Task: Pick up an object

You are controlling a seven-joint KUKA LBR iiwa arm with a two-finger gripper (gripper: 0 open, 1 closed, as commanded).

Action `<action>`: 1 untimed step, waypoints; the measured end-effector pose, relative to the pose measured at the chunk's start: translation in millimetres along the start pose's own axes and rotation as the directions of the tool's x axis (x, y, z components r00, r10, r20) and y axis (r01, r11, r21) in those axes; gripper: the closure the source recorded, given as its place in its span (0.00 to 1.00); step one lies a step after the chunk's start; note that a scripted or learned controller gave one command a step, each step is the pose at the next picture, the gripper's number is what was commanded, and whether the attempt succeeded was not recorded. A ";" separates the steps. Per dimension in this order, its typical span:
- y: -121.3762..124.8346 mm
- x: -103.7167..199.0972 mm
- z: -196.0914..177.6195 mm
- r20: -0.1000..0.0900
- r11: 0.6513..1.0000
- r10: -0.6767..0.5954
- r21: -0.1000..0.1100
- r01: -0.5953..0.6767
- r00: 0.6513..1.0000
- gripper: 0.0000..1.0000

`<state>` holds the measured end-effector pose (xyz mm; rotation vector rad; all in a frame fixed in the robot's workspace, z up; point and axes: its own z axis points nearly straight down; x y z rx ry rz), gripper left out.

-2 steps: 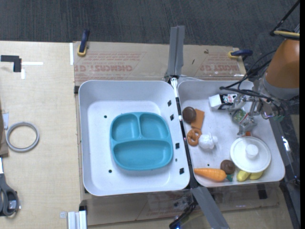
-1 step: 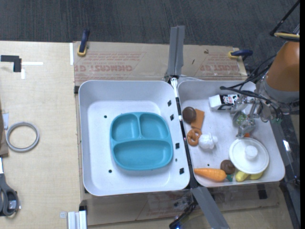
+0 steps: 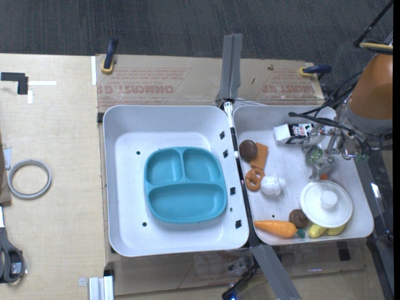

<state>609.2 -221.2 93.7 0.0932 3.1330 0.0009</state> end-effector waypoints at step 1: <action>2.1 11.5 0.0 0.000 0.994 0.109 0.001 -0.109 0.994 0.00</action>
